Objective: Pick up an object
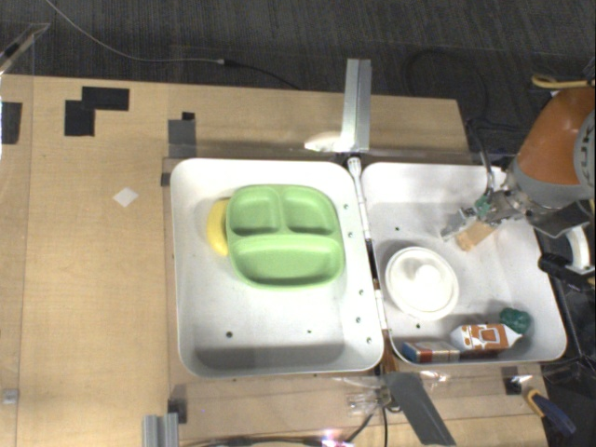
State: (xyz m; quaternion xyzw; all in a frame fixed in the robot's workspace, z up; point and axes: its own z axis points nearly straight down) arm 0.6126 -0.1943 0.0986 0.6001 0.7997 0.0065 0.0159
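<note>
Two white bins sit side by side on the wooden table, and my arm comes in from the right edge of the frame, its orange band showing above the wrist. My jaws hang over the upper right part of the right bin; from this slanted view I cannot tell whether they are spread or pressed together. Just below and left of them a small tan block lies on the bin floor, close to my tip, though I cannot tell whether I am touching it. Near the middle of the same bin sits a round white bowl. Along the lower edge of that bin lie a small bottle with a brown and orange label, a dark green lump just to its right, and a thin pen-like stick with red and blue on it to its left. In the left bin a green divided tray rests in the upper middle, and a yellow thing peeks out from under its left side. A metal post stands at the top of the seam between the bins.
</note>
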